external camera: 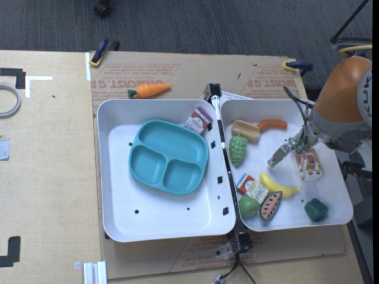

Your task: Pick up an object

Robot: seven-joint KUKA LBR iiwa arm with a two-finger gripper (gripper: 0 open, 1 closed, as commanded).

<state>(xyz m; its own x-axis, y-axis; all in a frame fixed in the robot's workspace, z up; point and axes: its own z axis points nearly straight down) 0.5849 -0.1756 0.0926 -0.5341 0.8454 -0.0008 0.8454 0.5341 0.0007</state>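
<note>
My gripper (290, 157) hangs low in the right bin (331, 220), open, with nothing visibly between its fingers. One finger (277, 157) points left toward the bin's middle. The other is by an orange-and-white snack packet (310, 165) lying just to its right. Also in this bin are a bread roll (245, 130), a red sausage (273, 123), a green bunch of grapes (238, 149), a banana (279, 186), a small carton (253, 188), a green fruit (248, 206), a watermelon slice (270, 206) and a dark green block (316, 209).
The left bin (112, 218) holds a teal divided plate (169, 157) and a small packet (198, 121) at its back right corner. A toy carrot (150, 90) lies on the cardboard behind the bins. The bins' shared wall (224, 170) runs just left of the grapes.
</note>
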